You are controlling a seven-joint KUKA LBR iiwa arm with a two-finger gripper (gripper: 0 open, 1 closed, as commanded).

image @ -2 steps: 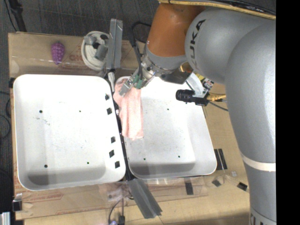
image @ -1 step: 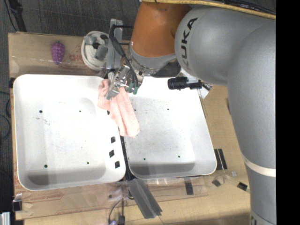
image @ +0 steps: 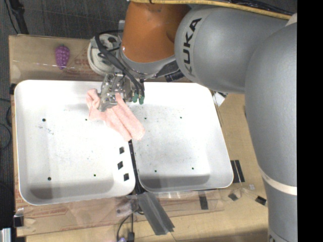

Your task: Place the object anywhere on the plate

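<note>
A pink, soft, glove-like object [image: 123, 120] lies slanted across the upper part of the seam between the two white bins. Its upper end is by the left bin's back area and its lower end reaches the divider. My gripper [image: 109, 101] comes down from the orange-banded wrist [image: 149, 29] right over the object's upper end. Its metal fingers [image: 106, 103] are closed on the pink material there. The wrist and cables hide the part of the object behind the fingers.
The left bin [image: 60, 150] and right bin [image: 181, 145] sit side by side with bare white floors. A small purple grape-like item [image: 62, 56] rests on the bench beyond the left bin. The grey arm [image: 252, 59] covers the upper right.
</note>
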